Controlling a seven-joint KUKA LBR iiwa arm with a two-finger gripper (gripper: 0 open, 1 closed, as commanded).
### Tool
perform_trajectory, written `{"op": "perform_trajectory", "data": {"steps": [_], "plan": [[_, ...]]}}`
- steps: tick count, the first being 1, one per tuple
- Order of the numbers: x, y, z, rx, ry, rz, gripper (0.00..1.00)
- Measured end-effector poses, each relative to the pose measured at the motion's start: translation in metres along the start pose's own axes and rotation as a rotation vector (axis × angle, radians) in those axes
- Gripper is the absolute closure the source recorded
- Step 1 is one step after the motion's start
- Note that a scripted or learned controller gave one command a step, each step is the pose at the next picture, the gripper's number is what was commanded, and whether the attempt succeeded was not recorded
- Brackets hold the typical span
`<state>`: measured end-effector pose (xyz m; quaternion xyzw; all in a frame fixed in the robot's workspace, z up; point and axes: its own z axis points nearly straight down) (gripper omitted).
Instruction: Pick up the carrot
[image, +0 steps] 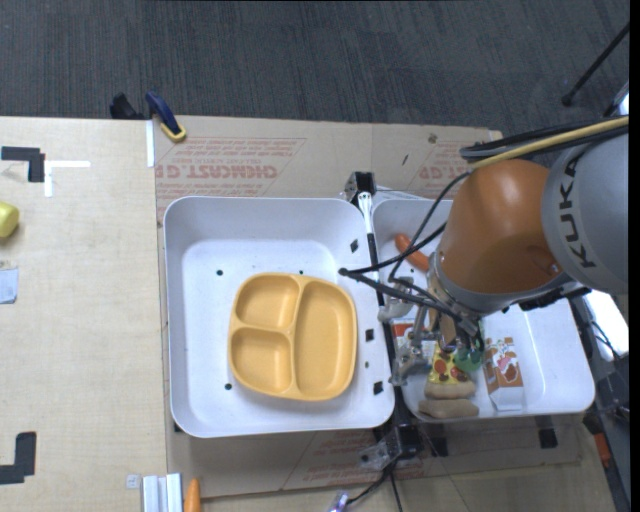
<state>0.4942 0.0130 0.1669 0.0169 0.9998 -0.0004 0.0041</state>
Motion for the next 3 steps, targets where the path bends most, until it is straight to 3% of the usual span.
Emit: {"op": "perform_trajectory", "data": {"steps": [1, 2, 3], "plan": [[-0.067, -0.097, -0.111, 0.001, 0.000, -0.098, 0.00], [-0.026, -0.007, -0.070, -0.001, 0.005, -0.012, 0.00], [-0.055, 0.055, -0.024, 0.000, 0.007, 0.115, 0.00]]}}
